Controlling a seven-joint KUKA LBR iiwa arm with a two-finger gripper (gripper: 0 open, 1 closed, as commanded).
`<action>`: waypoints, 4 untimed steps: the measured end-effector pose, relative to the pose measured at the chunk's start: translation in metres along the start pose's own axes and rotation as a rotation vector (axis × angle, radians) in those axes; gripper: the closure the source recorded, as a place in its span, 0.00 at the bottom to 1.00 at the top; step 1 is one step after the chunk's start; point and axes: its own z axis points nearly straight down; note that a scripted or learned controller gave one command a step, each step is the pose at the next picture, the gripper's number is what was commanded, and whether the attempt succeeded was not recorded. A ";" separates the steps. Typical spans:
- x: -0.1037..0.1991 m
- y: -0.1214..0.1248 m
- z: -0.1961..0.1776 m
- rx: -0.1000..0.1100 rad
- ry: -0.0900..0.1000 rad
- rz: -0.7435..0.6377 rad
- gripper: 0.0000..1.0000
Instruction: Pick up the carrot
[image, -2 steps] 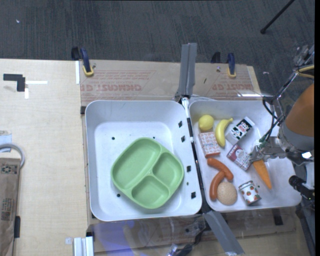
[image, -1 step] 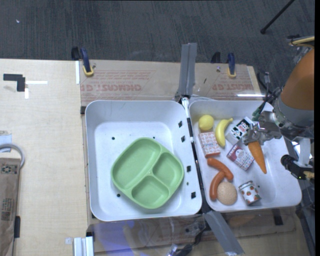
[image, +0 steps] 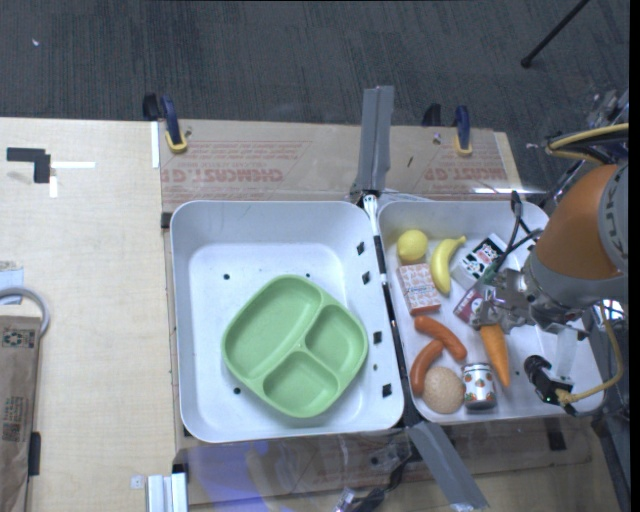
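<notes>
Look at the right bin (image: 577, 400): your carrot (image: 494, 350) lies on its floor directly below the gripper (image: 497, 308), its thick top end tucked right under the metal of the gripper and the rest of it running away toward the near wall. The long axis runs nearly straight from far to near, leaning slightly to the right, with the pointed tip at the near end, just right of the small can (image: 479, 386).

You cannot tell from this angle whether the gripper is clenched or released, nor whether it actually grips the carrot; the wrist and cables cover the contact point, and the carrot looks to rest on the bin floor.

Left of the gripper lie two sausages (image: 436, 348), one above the other, with a brown egg-shaped item (image: 444, 389) near the lower one. Farther left and beyond sit a red-and-white carton (image: 417, 286), a lemon (image: 412, 244) and a banana (image: 444, 262). The left bin (image: 200, 290) holds a green divided plate (image: 293, 346).
</notes>
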 end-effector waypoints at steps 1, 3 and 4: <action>0.015 0.020 -0.007 0.008 -0.002 0.142 1.00; 0.124 0.021 -0.205 0.007 -0.004 -0.017 1.00; 0.103 0.044 -0.124 0.010 -0.005 0.206 1.00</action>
